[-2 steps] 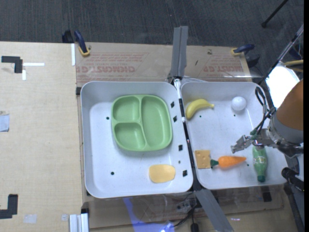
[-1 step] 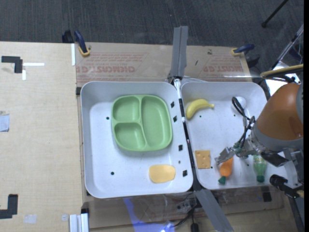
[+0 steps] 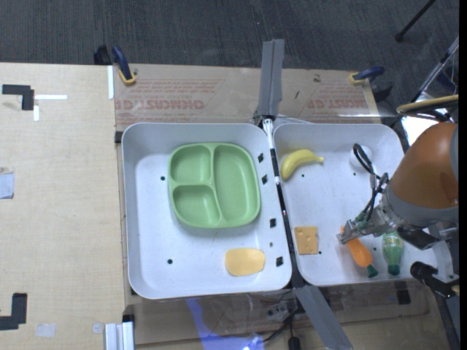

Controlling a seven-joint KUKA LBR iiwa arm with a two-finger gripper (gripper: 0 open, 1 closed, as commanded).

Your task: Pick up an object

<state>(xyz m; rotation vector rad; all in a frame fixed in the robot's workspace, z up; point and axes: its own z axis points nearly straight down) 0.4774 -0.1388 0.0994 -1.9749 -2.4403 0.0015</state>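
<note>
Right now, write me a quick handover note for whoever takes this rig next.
Gripper: low in the right bin, just above the carrot; finger state unclear, nothing seen held.
Right bin: banana, cheese slice, carrot, green bottle.
Left bin: green divided plate, yellow chip-shaped piece.
Done: arm at the carrot.
Left: grasp and lift an object.

Dark grey carpet (image 3: 219,13) covers the floor beyond the pale wood tabletop (image 3: 58,195). A brown cardboard sheet (image 3: 219,97) with red lettering lies clamped at its far corners by blue-handled clamps (image 3: 120,63). Black corner marks (image 3: 18,97) dot the left side of the wood.
</note>
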